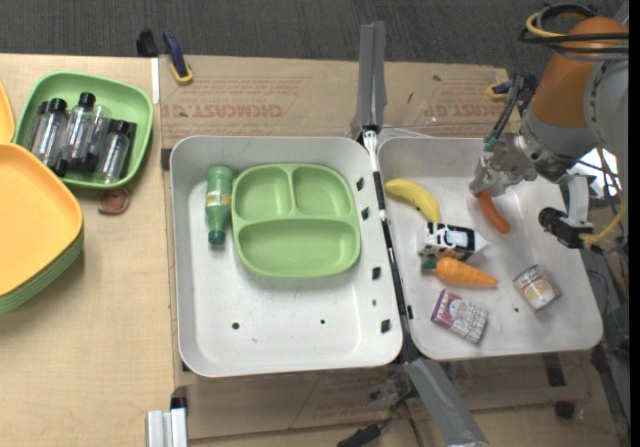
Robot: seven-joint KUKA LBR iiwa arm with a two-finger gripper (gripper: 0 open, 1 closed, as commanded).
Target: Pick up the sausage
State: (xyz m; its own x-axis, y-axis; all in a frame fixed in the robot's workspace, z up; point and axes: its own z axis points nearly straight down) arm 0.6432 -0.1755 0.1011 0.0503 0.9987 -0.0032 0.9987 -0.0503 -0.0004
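Gripper (490, 187) sits right over the top end of the sausage (493, 214) in the right bin (575, 320), upper right of frame (can't tell its finger state), so an end-grab risks it pivoting out toward the nearby banana (415, 199).

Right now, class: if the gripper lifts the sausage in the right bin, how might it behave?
The sausage looks short, round and smooth, so it probably rolls or slips if pinched off-centre. It seems small, likely light. It lies under the gripper, apart from the banana.
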